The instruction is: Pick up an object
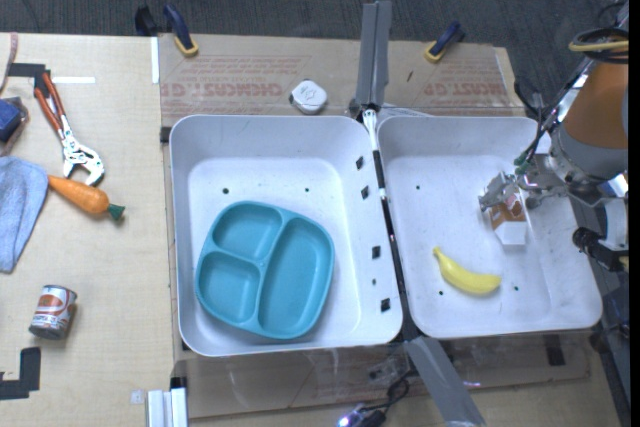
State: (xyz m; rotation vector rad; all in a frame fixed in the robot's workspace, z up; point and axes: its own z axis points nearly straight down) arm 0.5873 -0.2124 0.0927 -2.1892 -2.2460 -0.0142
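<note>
A yellow banana (466, 274) lies in the right bin (440, 170), towards its front. A small white and brown carton (513, 221) sits further back and to the right of it. My gripper (503, 194) is low in the right bin, right at the carton's upper end and touching or nearly touching it. The grey arm with its orange band (603, 105) comes in from the right edge. A teal divided plate (265, 268) lies in the left bin (200, 165).
On the bench left of the bins lie a carrot (82, 197), pliers with orange handles (62, 130), a blue cloth (18, 210) and a small can (52, 309). A white round object (309, 97) sits behind the left bin. Clamps hold the cardboard at the back.
</note>
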